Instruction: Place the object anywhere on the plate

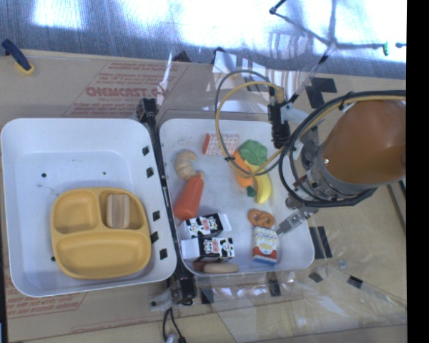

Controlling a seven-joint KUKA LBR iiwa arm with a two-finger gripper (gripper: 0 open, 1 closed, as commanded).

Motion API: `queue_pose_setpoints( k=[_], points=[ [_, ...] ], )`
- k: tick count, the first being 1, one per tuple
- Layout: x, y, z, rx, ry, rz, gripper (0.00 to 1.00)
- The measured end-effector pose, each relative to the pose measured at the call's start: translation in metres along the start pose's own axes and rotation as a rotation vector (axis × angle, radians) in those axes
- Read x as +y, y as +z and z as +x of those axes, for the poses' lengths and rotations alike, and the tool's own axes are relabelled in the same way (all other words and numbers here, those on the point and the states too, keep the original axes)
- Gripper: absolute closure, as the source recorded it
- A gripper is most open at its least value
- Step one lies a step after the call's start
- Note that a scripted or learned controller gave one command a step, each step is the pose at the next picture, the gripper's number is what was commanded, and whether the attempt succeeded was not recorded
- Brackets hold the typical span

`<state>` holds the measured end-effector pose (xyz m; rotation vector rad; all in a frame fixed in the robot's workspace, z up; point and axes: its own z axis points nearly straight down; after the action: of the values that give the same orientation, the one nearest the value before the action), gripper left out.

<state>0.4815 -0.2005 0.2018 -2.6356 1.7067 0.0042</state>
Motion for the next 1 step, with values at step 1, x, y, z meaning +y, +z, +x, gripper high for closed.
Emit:
queue_pose_setpoints(
  k=[1],
  points=[
    [-0.0039, -0.0083, -0.0168, 0.001, -0.238, 0.004, 1.0]
  ],
)
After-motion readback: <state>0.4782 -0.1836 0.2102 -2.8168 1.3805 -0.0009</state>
